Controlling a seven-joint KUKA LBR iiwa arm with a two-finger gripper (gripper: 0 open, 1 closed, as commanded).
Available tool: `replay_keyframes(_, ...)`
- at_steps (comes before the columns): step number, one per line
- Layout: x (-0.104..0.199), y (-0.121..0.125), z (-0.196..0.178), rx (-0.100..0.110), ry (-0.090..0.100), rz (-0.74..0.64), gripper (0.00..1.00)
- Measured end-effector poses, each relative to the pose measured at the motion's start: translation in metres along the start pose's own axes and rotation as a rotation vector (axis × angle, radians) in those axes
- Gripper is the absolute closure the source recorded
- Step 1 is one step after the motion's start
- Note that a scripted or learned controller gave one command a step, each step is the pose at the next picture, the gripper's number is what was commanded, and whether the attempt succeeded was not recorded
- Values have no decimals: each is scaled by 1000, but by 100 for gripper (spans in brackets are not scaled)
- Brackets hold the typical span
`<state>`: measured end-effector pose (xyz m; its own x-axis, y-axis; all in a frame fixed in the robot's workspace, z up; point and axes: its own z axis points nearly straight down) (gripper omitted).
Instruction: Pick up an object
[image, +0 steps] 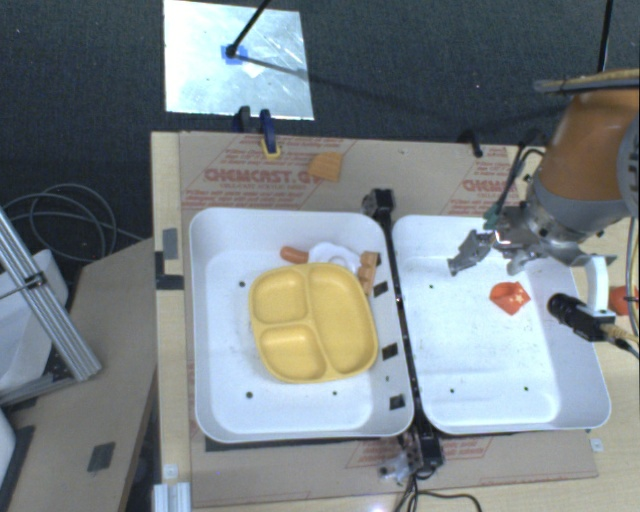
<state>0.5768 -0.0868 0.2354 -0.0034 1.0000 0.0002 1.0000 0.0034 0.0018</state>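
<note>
— Where's the thing to pick?

— The red piece (510, 297) lies in the right bin (480, 400), well right of the yellow tray (312, 323) that sits in the left bin (215, 300). It's a small, chunky lump, so I can't make out a long axis or which way it points.

— And the gripper?

— The gripper (492, 253) hangs over the right bin, up and left of the red piece, not touching it. One finger (466, 257) juts left toward the tray; whether the pincer is wide or narrow I cannot tell. Nothing sits between the fingers that I can see.

— What's the bench like?

— A brown board (260, 170) with red print under both bins, on dark carpet (80, 90). Beyond the tray there's a shiny foil sheet (240, 60) on the floor. Far left of the tray, a loop of black cable (65, 225) and a metal frame (40, 310).

— Count it for me.

— Two white bins, side by side. One yellow tray with three compartments. Just beyond the tray in the same bin: one orange sausage-shaped bit (294, 255), one white piece (333, 254), one tan block (368, 268) at the tray's right corner. One red piece in the other bin. One tan scrap (326, 166) on the board past the tray. One arm (590, 150), orange band, coming in from the right.
</note>
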Motion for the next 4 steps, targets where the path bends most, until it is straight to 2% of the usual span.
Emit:
replay_keyframes(1, -58, -19, 73, 6, -1, 8, 0)
replay_keyframes(2, -108, 6, 149, -6, -6, 5, 0)
replay_keyframes(3, -104, 5, 139, -4, -2, 2, 100)
replay_keyframes(4, -103, 5, 140, -4, -2, 2, 0)
